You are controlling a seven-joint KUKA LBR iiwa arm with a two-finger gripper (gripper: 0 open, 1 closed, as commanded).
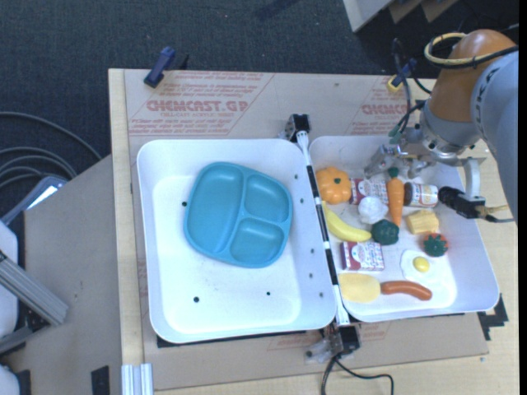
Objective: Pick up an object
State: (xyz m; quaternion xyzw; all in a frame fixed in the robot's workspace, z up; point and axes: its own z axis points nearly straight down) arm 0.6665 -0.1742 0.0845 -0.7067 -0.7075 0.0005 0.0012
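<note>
The grey KUKA arm (486, 89) is reaching in from the right, over the bench's far right corner; its orange band (461, 68) is showing above the wrist; the wrist is angling downward and leftward; the gripper (394, 160) is hanging low near the far edge of the right bin; its fingers are too small and cluttered to read.

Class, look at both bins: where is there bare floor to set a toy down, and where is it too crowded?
The left bin has bare floor all around the blue plate, widest along its front edge. The right bin is crowded: pumpkin, banana, carrot, sausage and other toys fill its middle. Small bare strips remain along its right and front rim.
</note>
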